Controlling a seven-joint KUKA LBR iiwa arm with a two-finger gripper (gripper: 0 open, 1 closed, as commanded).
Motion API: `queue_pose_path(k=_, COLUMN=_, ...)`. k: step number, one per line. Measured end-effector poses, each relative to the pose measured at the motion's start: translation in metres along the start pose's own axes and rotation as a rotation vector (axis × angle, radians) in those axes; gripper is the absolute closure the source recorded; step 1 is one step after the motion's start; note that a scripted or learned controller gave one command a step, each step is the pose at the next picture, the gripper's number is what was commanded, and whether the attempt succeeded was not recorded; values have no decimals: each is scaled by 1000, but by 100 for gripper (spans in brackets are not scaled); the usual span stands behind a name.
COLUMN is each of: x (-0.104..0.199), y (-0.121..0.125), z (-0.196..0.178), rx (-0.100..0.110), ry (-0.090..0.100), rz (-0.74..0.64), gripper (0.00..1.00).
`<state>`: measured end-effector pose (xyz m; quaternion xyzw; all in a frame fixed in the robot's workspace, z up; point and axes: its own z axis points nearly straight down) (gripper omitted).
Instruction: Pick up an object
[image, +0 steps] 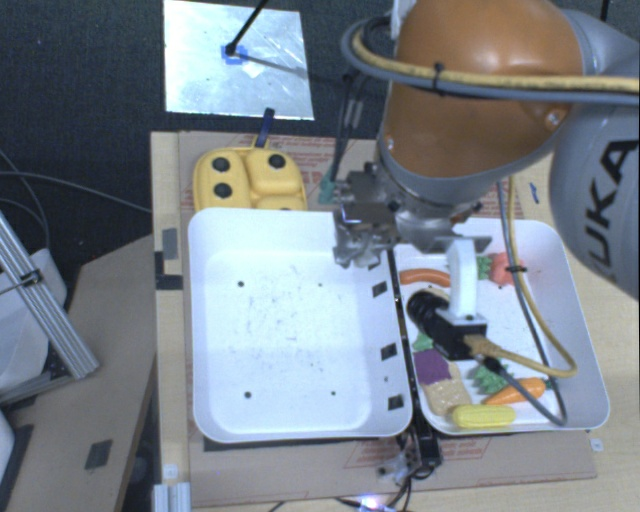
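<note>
My gripper (356, 247) hangs over the far end of the divider between the two white bins, at the back right corner of the left bin (215, 300). Nothing shows in its grasp. The right bin (575, 330) holds small toy foods: an orange-red sausage (424, 275), a purple block (433, 367), a tan block (447, 394), a yellow banana (485, 418), an orange carrot (521, 391), a green piece (490, 377) and a red strawberry-like piece (497, 267). The arm's big orange and grey body hides the back of the right bin.
A yellow moulded object (248, 181) lies just behind the left bin. A shiny foil sheet (238, 60) lies on the dark floor beyond. Metal framing (40, 300) stands at the left edge.
</note>
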<state>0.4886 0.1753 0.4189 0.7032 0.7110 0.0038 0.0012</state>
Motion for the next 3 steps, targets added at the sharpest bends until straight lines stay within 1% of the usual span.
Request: queue_pose_path(k=3, x=1, y=2, z=-33, rx=-6, ry=2, rz=-13, gripper=100)
